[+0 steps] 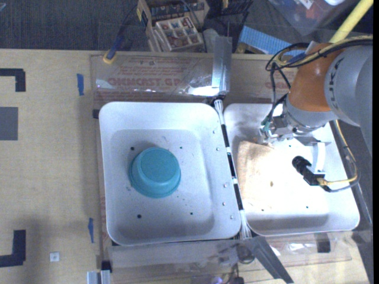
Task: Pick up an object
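The gripper (269, 132) is seen over the far left part of the right bin (340, 220), hanging below the grey arm (349, 87) that reaches in from the right. Whether anything is held cannot be told, since the gripper is small and partly blurred against the bright bin floor. An orange band (309, 87) is wrapped around the arm just above the wrist, and dark cables (284, 58) are looped over it. A small black part (305, 169) with a yellow cable is seen below the wrist, over the middle of the right bin. A tan patch (257, 170) is visible on that bin's floor, to the left, just near of the gripper.

In the left bin (112, 123) a teal bowl (155, 171) is placed upside down, a little left of centre, well apart from the gripper. It is the one loose object seen in the bins. The two white bins are set side by side, touching along their shared edge. A clear plastic sheet (154, 81) is laid on the bench just beyond the left bin. Cluttered boxes (174, 22) are stacked on the floor farther back.
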Controlling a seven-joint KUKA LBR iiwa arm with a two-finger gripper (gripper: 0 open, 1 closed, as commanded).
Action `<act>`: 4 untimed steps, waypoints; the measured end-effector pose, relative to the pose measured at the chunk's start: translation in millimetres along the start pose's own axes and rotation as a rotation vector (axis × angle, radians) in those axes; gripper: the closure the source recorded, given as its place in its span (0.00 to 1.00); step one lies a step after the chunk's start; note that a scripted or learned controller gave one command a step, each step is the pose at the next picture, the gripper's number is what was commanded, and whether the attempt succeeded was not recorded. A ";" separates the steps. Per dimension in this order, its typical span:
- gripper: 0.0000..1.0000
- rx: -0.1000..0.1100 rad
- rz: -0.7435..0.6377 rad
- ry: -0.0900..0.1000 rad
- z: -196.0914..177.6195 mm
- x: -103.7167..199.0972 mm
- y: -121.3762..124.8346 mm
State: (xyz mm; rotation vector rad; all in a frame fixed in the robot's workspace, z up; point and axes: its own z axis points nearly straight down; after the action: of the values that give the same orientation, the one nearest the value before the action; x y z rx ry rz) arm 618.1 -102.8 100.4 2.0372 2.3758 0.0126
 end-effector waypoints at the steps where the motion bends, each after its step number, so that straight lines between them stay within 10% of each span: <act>1: 0.00 0.000 0.000 0.000 0.0 0.0 0.0; 3: 0.00 0.000 0.000 0.000 0.0 0.0 0.0; 4: 0.00 0.011 -0.052 0.002 0.8 -9.0 44.7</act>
State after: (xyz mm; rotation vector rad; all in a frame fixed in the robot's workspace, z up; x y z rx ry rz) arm 663.7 -104.9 100.3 1.9800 2.4345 0.0012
